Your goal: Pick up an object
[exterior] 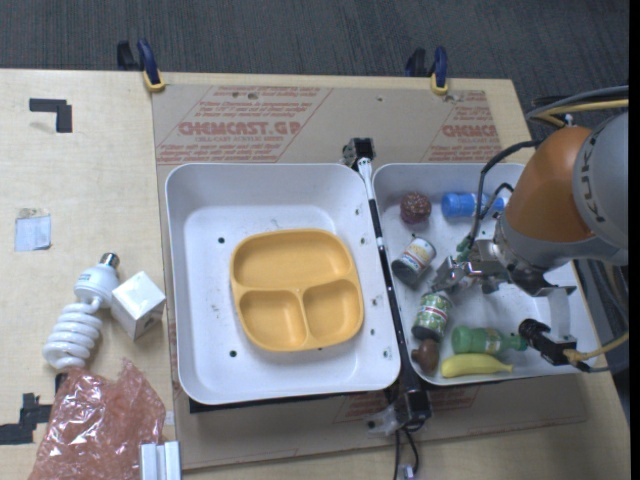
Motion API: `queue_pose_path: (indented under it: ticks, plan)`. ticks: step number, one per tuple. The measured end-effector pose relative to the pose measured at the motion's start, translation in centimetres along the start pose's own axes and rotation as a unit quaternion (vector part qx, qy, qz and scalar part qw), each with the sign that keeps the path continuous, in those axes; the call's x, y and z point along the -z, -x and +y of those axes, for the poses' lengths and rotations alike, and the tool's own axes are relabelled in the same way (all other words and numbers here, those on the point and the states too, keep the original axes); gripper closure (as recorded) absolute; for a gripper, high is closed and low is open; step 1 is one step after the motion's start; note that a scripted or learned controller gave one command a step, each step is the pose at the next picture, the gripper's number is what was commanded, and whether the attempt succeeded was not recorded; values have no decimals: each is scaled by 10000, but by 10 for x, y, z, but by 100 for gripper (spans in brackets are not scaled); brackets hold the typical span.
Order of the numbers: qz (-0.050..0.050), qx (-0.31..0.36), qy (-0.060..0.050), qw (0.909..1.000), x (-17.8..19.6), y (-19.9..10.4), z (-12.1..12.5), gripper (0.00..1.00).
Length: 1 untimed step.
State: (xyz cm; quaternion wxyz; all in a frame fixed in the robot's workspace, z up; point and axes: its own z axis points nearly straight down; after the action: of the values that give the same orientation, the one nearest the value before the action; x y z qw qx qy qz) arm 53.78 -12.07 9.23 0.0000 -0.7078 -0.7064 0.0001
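Observation:
The right bin (392, 180) holds several small objects: a dark red ball (415, 207), a blue cylinder (459, 204), a small tin can (413, 260), a green-labelled jar (432, 313), a green bottle (485, 341), a yellow banana (476, 366) and a small brown item (428, 353). My gripper (466, 272) hangs low over the middle of this bin, just right of the tin can and above the green-labelled jar. The arm's orange band (545, 188) and grey wrist cover the bin's right part.
The left bin (200, 218) carries a yellow divided plate (297, 289). On the bench to the left lie a spiral light bulb (78, 323), a white cube (138, 304) and crumpled pink plastic (95, 423). Cables (570, 108) run along the arm at the right.

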Motion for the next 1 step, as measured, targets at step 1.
queue_pose_path:
  ticks: [1]
  plan:
    - [-3, -10, 17, 10000, 11, 1, 1, 100]
